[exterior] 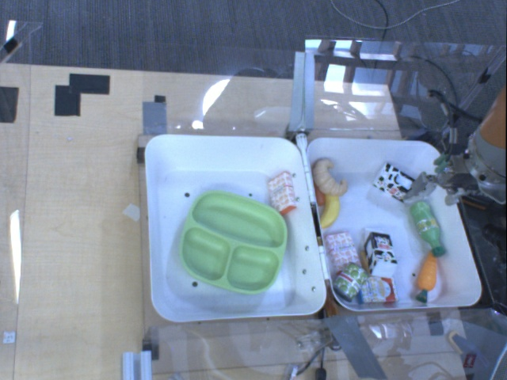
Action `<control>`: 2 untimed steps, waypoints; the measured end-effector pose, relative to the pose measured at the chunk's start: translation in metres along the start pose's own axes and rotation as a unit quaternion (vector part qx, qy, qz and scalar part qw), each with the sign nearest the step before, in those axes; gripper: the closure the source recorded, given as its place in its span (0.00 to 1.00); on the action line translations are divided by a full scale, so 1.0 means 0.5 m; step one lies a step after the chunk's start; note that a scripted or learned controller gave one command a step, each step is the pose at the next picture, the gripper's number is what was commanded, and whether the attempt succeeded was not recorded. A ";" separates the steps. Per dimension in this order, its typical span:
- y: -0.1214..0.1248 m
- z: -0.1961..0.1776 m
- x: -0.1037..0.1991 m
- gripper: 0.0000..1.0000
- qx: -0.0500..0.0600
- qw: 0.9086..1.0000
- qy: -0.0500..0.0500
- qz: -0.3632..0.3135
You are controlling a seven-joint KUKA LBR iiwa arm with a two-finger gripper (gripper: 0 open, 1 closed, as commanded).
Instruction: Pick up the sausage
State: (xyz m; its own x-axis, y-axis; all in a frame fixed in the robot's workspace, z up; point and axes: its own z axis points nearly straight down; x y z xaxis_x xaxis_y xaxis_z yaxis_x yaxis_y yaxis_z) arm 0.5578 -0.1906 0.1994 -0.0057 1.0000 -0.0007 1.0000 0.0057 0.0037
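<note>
The sausage (283,192), in a red-and-white wrapper with an orange end, lies in the left bin (166,212) against its right wall, just past the upper right corner of the green divided plate (234,241). My gripper (436,193) hangs over the right side of the right bin (467,291), far from the sausage. It is above the top of a green bottle (425,226). Its fingers stand apart with nothing between them.
The right bin holds a croissant (329,176), a banana (329,210), two cow-patterned cartons (394,180) (382,252), a pink packet (342,249), small cans (363,285) and a carrot (428,275). A raised divider (314,220) separates the bins.
</note>
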 end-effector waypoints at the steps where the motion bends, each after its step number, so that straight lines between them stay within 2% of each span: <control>1: 0.022 0.151 0.141 0.00 0.000 0.987 0.000 -0.161; 2: 0.056 0.220 0.199 0.00 -0.004 0.999 -0.001 -0.033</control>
State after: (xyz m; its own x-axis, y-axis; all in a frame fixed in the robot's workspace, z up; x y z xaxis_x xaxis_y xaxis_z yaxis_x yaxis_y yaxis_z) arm 0.5859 -0.0910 0.0897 -0.0713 0.9974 -0.0028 0.9974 0.0714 0.0112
